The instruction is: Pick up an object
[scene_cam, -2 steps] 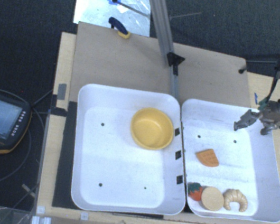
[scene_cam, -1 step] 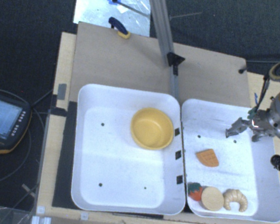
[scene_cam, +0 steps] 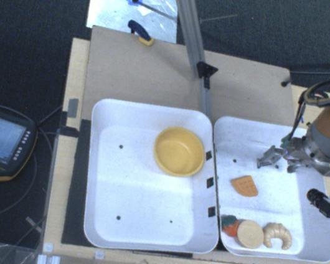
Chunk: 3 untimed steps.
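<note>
Target candidate was the orange wedge (scene_cam: 244, 186), lying flat near the middle of the right bin (scene_cam: 234, 134). I judged it the likeliest pick because it lay apart from the rest, with room around it for fingers. The gripper (scene_cam: 272, 158) hung above the bin floor, up and to the right of the wedge, not touching it. Its fingers (scene_cam: 265, 161) stood apart with nothing between them. A round biscuit (scene_cam: 251, 234), a croissant (scene_cam: 277, 235) and a red-green piece (scene_cam: 229, 223) crowded the bin's near edge. A yellow bowl (scene_cam: 179, 151) sat in the left bin (scene_cam: 91, 210).
</note>
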Tool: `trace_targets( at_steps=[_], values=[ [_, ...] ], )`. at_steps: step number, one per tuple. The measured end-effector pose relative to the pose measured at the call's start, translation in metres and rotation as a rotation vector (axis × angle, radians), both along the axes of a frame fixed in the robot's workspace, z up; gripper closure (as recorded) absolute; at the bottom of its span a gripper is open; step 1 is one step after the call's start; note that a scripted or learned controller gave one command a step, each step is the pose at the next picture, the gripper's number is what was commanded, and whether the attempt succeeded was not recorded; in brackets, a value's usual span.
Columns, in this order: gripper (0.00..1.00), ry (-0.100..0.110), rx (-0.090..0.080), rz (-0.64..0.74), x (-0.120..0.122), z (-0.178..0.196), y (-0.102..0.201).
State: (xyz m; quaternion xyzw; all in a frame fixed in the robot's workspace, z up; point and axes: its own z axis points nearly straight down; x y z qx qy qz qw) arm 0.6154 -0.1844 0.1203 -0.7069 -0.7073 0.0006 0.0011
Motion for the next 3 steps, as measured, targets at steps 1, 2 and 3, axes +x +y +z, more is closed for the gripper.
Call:
trace_targets(
  at_steps=[1,2,3],
  values=[
    [1.0,-0.005,-0.001,0.0,0.001,0.013,-0.001],
    [1.0,-0.008,-0.002,0.001,-0.005,0.069,0.005],
    [1.0,-0.006,-0.001,0.0,-0.004,0.098,0.005]
  ],
)
